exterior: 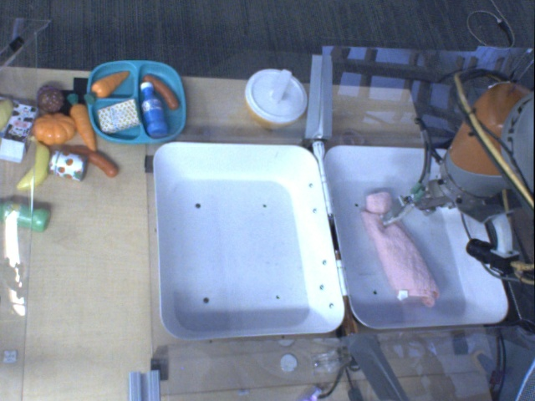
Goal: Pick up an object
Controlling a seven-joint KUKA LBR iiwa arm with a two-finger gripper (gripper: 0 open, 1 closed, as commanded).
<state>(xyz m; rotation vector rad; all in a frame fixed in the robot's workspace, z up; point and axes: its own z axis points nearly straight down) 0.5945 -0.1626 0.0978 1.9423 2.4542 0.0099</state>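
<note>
Over the right bin point(468, 307), the tool point(399, 210) sits low at the upper end of a pink rolled cloth point(401, 259) — its slim fingers point left toward the cloth's knotted top end, close to it or just touching. Whether the fingers are spread or pinched I cannot tell from this angle; nothing is visibly clamped between them. The cloth lies flat on the bin floor, running diagonally from upper left to lower right, its lower end near the bin's front wall, with a small white tag showing there.

The arm point(489, 140) enters from the right, grey body with the orange band above the wrist, cables looping around it.

Left bin point(234, 316): white, shallow, set just beside the right one, the two rims meeting along a metal strip.

On the table point(84, 291), behind the left bin — a white lidded cup point(277, 97) with a yellow base. Further left, a blue divided plate point(136, 101) carrying toy food: a carrot, a small blue bottle, a sausage, a checkered piece. Just beside the plate, loose toys: a small pumpkin point(53, 129), a banana point(35, 170), a tin can point(67, 165), another sausage. A green object point(25, 216) lies near the left edge.
</note>
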